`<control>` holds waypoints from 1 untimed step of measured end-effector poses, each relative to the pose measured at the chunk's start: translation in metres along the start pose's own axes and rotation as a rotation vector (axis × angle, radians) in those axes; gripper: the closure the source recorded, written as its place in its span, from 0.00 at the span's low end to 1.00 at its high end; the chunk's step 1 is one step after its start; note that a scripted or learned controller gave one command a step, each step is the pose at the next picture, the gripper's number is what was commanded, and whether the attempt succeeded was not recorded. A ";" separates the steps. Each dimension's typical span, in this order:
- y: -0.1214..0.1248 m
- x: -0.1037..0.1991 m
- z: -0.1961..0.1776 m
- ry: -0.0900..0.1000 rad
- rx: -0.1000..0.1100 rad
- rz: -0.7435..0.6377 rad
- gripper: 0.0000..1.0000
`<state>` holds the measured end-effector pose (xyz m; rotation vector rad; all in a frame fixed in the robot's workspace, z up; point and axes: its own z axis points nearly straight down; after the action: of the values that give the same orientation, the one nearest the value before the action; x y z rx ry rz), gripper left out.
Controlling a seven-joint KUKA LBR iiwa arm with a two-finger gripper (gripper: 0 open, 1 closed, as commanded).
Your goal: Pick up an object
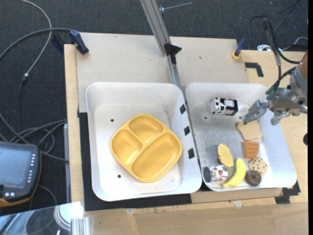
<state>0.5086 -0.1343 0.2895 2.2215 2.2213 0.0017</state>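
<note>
At the bottom of the frame, in the right bin [288, 155], lie a small can [215, 173], a banana [236, 173], a chocolate doughnut [253, 178] and a cookie [257, 165]. Just above them sit a yellow chip [225, 154], a waffle [250, 148] and a slice of bread [249, 130]. The left bin [98, 106] holds a yellow divided plate [145, 147]. Higher up, a black-and-white carton [224, 106] lies on its side. At the right edge the gripper [266, 115] hangs over the bin with fingers spread, pinching nothing, its left finger just above the bread

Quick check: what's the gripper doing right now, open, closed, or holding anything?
Gripper: open, holding nothing, over the right white bin beside the black-and-white patterned carton.
</note>
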 end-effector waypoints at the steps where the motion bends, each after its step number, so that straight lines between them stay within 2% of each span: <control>1: -0.027 -0.026 -0.004 0.001 0.003 0.003 0.00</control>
<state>0.4816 -0.1603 0.2930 2.2270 2.2201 -0.0011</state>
